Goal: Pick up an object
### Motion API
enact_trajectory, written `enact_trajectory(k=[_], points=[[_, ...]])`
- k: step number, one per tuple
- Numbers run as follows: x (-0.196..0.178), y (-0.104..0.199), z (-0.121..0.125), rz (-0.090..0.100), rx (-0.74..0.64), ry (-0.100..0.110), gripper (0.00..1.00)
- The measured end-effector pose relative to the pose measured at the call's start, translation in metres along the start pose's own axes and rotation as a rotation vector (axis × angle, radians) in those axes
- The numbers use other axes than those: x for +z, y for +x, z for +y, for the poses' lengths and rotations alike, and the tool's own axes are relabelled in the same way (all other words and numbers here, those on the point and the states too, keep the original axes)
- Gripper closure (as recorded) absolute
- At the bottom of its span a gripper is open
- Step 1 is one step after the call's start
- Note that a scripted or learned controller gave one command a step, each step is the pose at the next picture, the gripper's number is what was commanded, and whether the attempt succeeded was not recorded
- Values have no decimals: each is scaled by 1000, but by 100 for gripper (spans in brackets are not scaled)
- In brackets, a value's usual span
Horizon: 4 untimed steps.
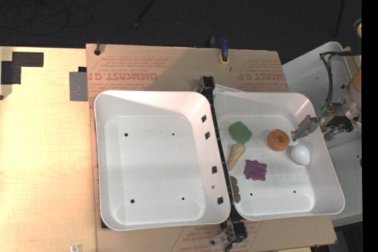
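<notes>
Right bin [307, 200] | claw [305, 127] at right rim | egg [300, 154] beside

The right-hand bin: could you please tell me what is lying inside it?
Inside the right-hand bin lie a green object, an orange ring, a white egg, a purple piece and a pale corn-like piece. The gripper covers part of its right rim.

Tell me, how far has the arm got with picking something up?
Nothing looks picked up yet. The gripper sits low at the right bin's right side, close to the orange ring and the white egg, with nothing visibly held. The green piece, purple piece and pale yellow piece lie untouched on the bin floor. Grasping and lifting an object are both still to come.
</notes>
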<state>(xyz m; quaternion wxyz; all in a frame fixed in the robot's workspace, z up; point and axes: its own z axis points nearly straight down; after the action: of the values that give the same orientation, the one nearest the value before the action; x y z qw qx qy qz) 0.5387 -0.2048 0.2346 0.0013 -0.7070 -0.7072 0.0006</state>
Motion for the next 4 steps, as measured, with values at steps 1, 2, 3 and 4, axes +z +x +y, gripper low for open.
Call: enact_trajectory(k=[1,2,3,4], points=[[-117,11,-22,-4,-1,-13,0],[-282,46,-2,-5,-5,-19,0],[-281,46,-2,-2,-6,1,100],[-190,166,-12,2,-10,9,100]])
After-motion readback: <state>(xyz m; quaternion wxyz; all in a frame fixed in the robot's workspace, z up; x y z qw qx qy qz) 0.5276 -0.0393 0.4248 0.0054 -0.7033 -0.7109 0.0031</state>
